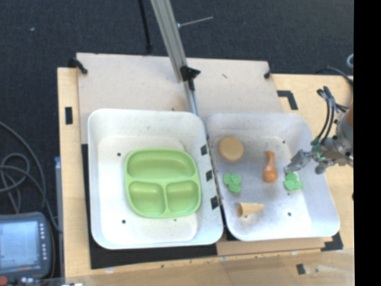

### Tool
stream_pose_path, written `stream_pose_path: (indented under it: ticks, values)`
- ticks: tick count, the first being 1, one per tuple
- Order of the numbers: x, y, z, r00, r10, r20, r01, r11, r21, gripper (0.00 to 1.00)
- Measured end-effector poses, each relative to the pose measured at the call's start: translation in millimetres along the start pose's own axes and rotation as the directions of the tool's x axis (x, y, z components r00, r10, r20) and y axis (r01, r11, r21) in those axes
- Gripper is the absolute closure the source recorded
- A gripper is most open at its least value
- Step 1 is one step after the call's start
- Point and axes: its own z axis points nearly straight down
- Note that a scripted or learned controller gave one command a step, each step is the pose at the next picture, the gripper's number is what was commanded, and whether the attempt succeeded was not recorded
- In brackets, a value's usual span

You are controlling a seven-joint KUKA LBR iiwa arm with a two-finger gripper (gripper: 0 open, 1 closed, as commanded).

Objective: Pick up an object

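Note:
The right bin (315, 216) holds several small items: a round tan bun (231, 148), an orange carrot-like piece (270, 167), a green broccoli piece (233, 183), a tan cone (249, 208) and a small green piece (292, 183). My gripper (308, 162) hangs over the right side of this bin, reaching in from the right edge. Its fingers stand apart, open, with nothing between them. The small green piece lies just below the left finger (296, 161), and I cannot tell whether they touch.
The left bin (107, 130) carries a green divided plate (162, 182). A metal pole (169, 31) slants down to the gap between the bins. Cables (327, 109) hang by the arm at the right edge. A screen device (21, 246) sits at the lower left.

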Motion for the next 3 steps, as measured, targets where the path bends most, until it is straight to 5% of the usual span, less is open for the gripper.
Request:
stream_pose_path:
  ticks: [1, 3]
  values:
    - [-0.2, 0.0, 0.0, 1.000, 0.002, 0.000, -0.002, 1.000, 0.000, 0.00]
    - [-4.2, -2.7, 93.1, 1.000, 0.004, 0.000, -0.004, 1.000, 0.004, 0.00]
